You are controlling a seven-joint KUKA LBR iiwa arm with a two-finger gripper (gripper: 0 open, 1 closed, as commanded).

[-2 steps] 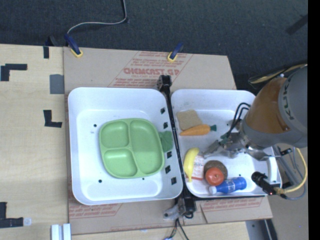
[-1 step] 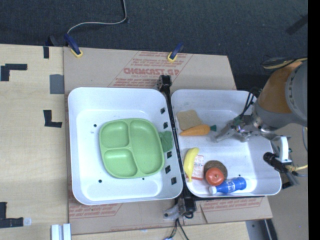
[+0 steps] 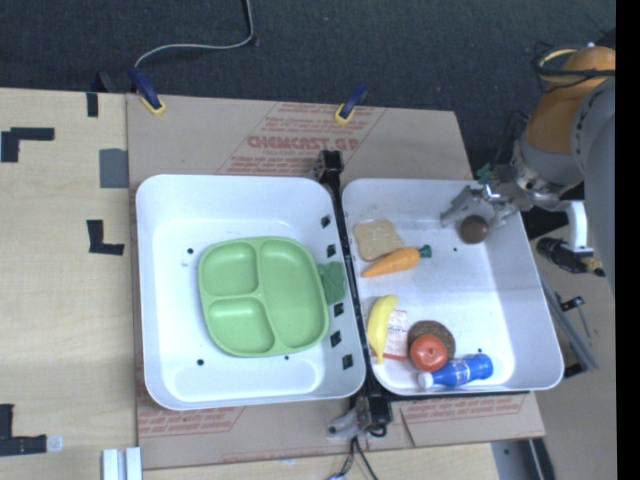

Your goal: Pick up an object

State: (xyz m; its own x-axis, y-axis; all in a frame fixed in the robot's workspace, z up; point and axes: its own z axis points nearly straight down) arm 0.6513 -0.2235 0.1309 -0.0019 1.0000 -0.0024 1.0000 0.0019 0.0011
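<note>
The tool [image 3: 470, 211] hangs over the right bin's [image 3: 520, 298] far right corner, above a small brown ball [image 3: 473, 229]; I cannot tell its state. A bread slice [image 3: 377, 238] and carrot [image 3: 391, 261] lie near the bin's left edge, with a banana [image 3: 380, 325], apple [image 3: 429, 352] and blue bottle [image 3: 458, 372] along its near edge. A green tray [image 3: 264, 295] sits in the left bin [image 3: 170, 268].

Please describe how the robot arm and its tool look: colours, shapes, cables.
The grey robot arm has rounded, smooth segments, with an orange band above the wrist. A dark cable loops over its orange top. The small metallic grey tool ends in thin fingers, and beside it sits a round dark brown part.
</note>
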